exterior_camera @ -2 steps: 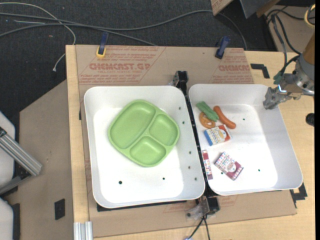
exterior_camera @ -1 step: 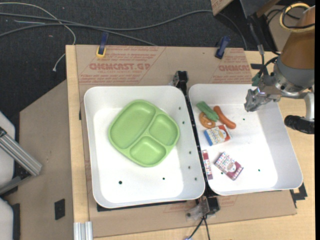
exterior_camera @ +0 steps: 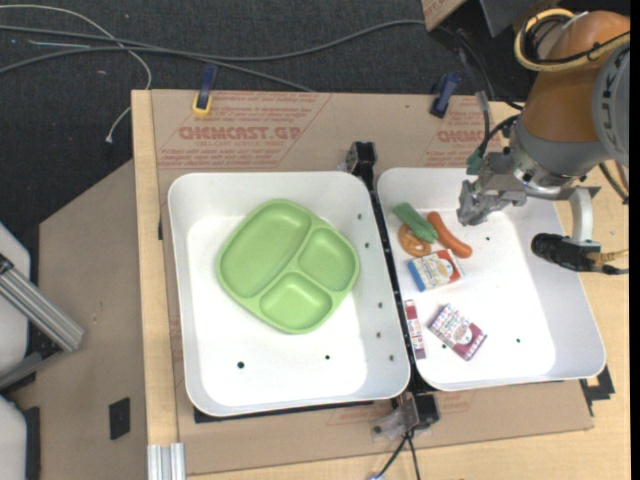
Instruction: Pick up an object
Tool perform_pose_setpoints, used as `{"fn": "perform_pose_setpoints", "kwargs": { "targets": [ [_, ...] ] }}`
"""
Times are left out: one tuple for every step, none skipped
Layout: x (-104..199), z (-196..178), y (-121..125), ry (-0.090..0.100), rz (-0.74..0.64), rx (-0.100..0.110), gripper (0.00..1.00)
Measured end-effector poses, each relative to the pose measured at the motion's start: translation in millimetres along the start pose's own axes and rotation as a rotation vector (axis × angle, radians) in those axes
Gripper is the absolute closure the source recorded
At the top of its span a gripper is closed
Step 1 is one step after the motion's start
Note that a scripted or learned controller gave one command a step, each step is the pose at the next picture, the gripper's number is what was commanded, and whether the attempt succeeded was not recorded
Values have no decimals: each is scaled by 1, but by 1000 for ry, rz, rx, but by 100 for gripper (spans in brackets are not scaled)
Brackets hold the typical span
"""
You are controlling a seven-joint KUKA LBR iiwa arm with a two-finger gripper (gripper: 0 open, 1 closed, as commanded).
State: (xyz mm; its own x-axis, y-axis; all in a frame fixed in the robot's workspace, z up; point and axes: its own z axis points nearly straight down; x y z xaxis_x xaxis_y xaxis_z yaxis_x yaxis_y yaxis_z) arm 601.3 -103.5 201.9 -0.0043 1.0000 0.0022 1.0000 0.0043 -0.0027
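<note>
Right now you have two white bins side by side: the left bin (exterior_camera: 200, 368) carries a green divided plate (exterior_camera: 288, 265), while the right bin (exterior_camera: 560, 338) holds the small items. Your gripper (exterior_camera: 478, 211) hangs over the right bin's far part, just beside an orange sausage-shaped toy (exterior_camera: 449, 233) and a green one (exterior_camera: 412, 219); whether it is parted or closed can't be told. Nearer lie a small carton (exterior_camera: 432, 269) and a patterned packet (exterior_camera: 457, 330).

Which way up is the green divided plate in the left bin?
Right side up. The green divided plate lies flat on the floor of the left bin, its three hollow compartments facing the camera.
</note>
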Motion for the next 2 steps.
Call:
{"fn": "perform_pose_setpoints", "kwargs": {
  "targets": [
    [63, -12, 0, 1, -3, -3, 100],
    [116, -6, -7, 1, -2, 1, 100]
  ]
}}
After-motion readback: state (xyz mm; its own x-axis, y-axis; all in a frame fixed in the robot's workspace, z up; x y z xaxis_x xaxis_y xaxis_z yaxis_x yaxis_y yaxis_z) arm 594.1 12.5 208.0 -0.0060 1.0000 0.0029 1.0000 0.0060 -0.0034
